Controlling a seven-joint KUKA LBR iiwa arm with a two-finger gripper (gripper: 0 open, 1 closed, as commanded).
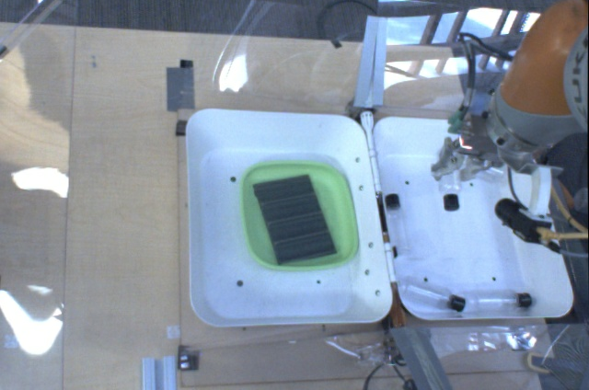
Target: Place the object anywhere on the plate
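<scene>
Dark object point(294, 219) on green plate point(345, 223) (flat)

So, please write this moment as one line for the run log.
dark ridged block: on green plate | plate: left bin | gripper: over right bin

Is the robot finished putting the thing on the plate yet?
It looks done: the dark grey ribbed rectangular block already lies flat on the light green square plate, inside the left white bin. Nothing seems in hand; the gripper hangs over the right white bin, away from the plate. As far as this view shows, nothing is left but pulling the arm away.
</scene>
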